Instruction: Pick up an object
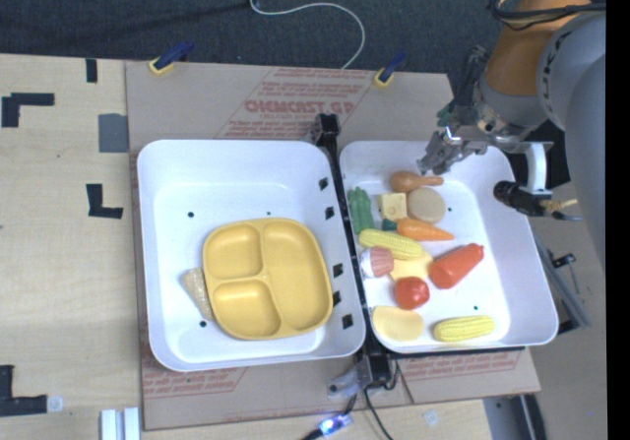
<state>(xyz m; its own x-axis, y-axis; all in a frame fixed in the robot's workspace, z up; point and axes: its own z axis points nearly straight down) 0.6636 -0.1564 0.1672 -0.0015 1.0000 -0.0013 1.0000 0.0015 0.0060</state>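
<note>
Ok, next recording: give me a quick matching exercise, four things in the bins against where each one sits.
Things:
1. yellow divided plate
2. red pepper
3. corn cob
4. gripper

Places:
A. near front edge of right bin
B. left bin
C. over the right bin's back edge
D. middle of right bin, right of the tomato

Pairs: 1-B, 2-D, 3-A, 4-C

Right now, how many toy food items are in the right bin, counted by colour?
Yellow: 4, two corn cobs, a pale block, a flat slice
Red: 2, pepper, tomato
Orange: 1, carrot
Green: 1, long vegetable
Brown or tan: 2, round pieces
Pink: 1, small piece
Total: 11
</note>
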